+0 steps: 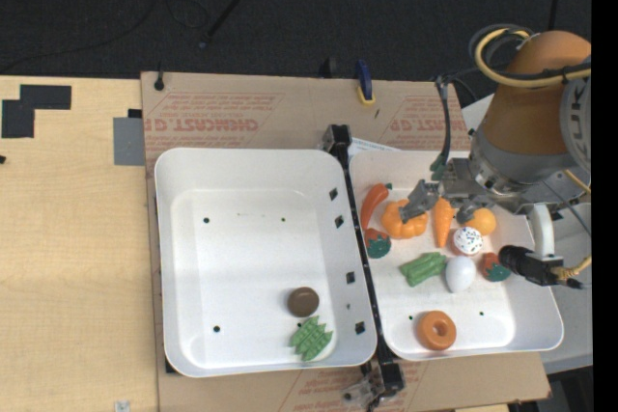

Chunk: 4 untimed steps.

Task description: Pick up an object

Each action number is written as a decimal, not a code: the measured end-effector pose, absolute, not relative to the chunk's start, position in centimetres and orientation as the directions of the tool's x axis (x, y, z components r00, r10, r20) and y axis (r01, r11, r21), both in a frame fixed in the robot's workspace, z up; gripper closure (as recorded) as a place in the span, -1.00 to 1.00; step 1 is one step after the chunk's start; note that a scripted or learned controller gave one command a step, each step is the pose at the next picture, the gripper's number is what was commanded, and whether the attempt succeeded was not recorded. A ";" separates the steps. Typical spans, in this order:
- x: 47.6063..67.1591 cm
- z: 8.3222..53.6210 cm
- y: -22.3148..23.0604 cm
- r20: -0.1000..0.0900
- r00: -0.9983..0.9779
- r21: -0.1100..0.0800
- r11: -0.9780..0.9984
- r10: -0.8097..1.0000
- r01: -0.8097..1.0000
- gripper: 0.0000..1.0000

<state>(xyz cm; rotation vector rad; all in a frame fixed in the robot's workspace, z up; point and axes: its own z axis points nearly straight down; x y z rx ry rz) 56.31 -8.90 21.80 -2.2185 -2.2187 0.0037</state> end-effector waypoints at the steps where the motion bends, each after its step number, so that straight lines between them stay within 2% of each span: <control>1: 64.3 11.0 -10.3 0.000 -0.003 -0.009 0.003 1.000 1.000 -1.00; 2: 60.6 13.0 -18.2 -0.003 0.006 -0.004 -0.006 1.000 1.000 -1.00; 3: 61.8 8.7 -8.8 -0.001 -0.007 -0.002 0.007 1.000 1.000 -1.00; 4: 61.7 9.8 -9.2 0.000 0.003 -0.004 -0.003 1.000 1.000 1.00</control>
